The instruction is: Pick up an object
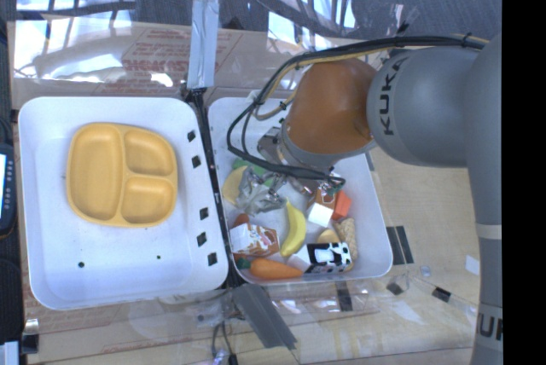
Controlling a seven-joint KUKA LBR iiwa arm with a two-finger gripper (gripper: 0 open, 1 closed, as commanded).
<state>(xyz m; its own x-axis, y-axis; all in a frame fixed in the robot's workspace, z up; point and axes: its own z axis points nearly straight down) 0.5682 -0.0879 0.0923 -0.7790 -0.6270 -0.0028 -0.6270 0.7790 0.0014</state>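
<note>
Sitting alone in the left bin (43, 184), a yellow plate (122, 173) seems set aside. Toys crowd the right bin (380, 227): carrot (275, 269), banana (294, 228). Above them the gripper (271, 184) hangs low, presumably choosing; its grip I cannot tell.

Left bin (34, 184), frame left: holds one yellow divided plate (122, 174). Right bin (375, 223), frame centre: banana (294, 228), carrot (275, 269), black-and-white cow toy (328, 257), snack packet (254, 240). Arm (409, 112) enters from the right; gripper (264, 188) low over the right bin's upper clutter.
</note>
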